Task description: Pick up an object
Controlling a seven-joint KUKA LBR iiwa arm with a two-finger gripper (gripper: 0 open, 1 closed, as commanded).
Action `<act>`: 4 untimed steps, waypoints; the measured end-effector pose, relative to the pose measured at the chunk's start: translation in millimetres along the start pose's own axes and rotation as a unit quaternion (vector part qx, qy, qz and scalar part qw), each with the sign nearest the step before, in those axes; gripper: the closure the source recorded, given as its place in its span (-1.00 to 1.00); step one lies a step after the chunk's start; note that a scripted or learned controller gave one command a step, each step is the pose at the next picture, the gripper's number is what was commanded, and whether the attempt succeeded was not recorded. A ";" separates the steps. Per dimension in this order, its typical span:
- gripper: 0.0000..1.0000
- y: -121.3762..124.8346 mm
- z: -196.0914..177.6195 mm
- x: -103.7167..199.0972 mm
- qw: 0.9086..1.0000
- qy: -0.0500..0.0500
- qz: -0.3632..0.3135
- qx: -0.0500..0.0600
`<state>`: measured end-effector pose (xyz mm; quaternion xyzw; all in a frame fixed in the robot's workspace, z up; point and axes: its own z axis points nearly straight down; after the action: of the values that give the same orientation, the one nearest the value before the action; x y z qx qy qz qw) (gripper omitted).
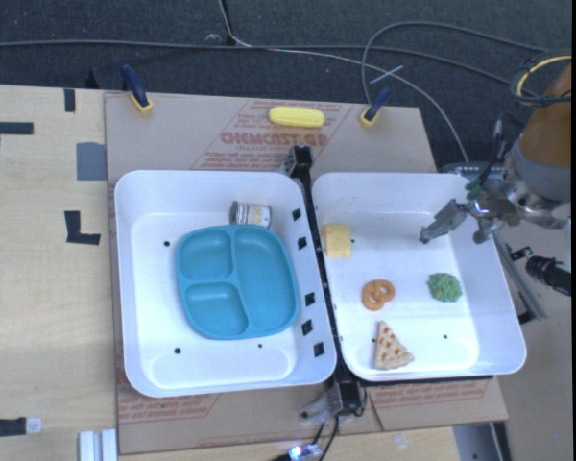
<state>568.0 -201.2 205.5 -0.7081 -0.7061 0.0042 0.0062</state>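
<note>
My claw (458, 221) hangs over the upper right part of the right bin (490, 353), reaching in from the right side. Its two dark fingers are spread apart, one pointing left toward the bin's middle, the other short and nearer the wrist, and nothing sits between them.

Below me in this bin lie four small things, all apart from one another: a yellow block (337, 241) close against the left wall, a brown pretzel (377, 294) near the middle, a green broccoli piece (444, 287) to its right and nearest my fingers, and a pizza slice (391, 347) toward the front.

The left bin (139, 353) holds a blue divided plate (237, 282), with a small tin can (251, 214) lying just behind it. A yellow banana (296, 116) rests on the tabletop (38, 277) beyond both bins.
</note>
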 end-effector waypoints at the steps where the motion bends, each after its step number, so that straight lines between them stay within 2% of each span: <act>1: -1.00 3.1 -8.1 0.5 1.000 -0.002 -0.002 -0.007; 3: -1.00 5.3 79.7 7.4 1.000 -0.001 -0.002 -0.005; 4: -1.00 6.2 122.1 7.6 1.000 -0.003 -0.002 -0.008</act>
<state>572.4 -193.2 83.3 -0.7064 -0.7078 0.0009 -0.0011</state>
